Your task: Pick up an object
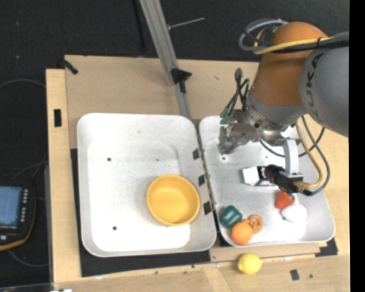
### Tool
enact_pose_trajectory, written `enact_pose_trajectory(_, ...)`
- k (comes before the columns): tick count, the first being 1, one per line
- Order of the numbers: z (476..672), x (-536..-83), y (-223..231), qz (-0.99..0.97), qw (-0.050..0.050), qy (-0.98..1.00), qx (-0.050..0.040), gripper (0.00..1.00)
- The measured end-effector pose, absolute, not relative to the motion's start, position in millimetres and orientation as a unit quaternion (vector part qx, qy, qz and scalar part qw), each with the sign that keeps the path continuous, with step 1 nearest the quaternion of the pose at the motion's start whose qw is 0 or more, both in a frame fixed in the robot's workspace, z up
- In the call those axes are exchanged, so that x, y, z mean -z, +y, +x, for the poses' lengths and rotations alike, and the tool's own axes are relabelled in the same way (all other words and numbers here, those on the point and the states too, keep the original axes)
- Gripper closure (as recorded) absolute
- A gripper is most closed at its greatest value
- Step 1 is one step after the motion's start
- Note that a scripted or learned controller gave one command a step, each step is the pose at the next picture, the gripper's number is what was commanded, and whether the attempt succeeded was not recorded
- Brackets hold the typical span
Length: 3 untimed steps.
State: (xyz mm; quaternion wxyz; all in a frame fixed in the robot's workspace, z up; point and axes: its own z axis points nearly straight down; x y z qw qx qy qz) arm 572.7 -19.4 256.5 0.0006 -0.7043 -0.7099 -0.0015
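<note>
Gripper (227, 143) hangs low over the right bin's (319, 215) upper-left corner, nothing visibly in it; can't tell its state. Targets sit lower in frame: green block (230, 215), orange (241, 232), small pieces nearby. Yellow bowl (173, 199) in left bin (103, 145); lemon (249, 263) lies outside, prob. out of play.

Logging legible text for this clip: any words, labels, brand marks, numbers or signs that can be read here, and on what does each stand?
None can be read.
Handheld pendant left of the bench: lit blue screen, contents too blurred to read.
White and black fitting in the right bin: no legible marking.
Yellow bowl, left bin, grey arm and orange band: no lettering visible.
</note>
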Motion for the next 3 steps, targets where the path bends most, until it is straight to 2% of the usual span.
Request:
enact_pose_trajectory(1, 571.8, -249.3, 34.7, -0.704, 0.001, -0.71, -0.0001, 1.0)
enact_pose_trajectory(2, 549.4, -252.8, 84.8, -0.704, 0.001, -0.71, 0.0007, 1.0)
enact_pose_trajectory(3, 549.9, -252.3, 82.3, -0.706, 0.001, -0.708, 0.0006, 0.0)
